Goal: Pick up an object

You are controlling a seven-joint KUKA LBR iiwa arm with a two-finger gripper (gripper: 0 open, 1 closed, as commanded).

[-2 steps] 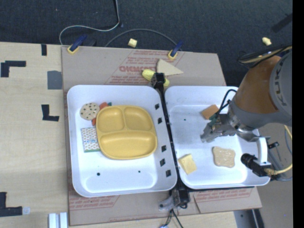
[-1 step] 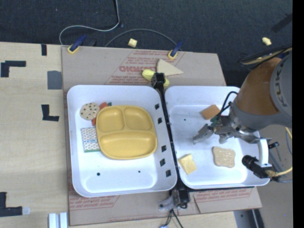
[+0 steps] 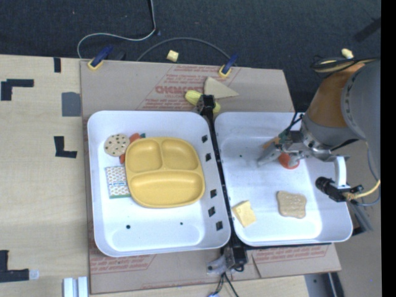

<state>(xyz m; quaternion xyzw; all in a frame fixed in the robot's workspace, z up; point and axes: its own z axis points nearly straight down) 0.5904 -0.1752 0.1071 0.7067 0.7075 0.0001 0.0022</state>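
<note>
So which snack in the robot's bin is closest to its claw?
The small red-orange piece, right beside the gripper. The tan bread slice and yellow cheese wedge lie farther away, toward the bin's front.

Tool [image 3: 276, 153] low in right bin [image 3: 247, 228], beside red object [image 3: 289, 161]; yellow tray [image 3: 164, 172] left

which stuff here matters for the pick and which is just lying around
In play:
- two-finger gripper, low in the right white bin
- small red-orange object beside it
- tan bread slice
- yellow cheese wedge

Lying about, left white bin:
- yellow divided plastic tray
- round cookie
- patterned square cracker
</note>
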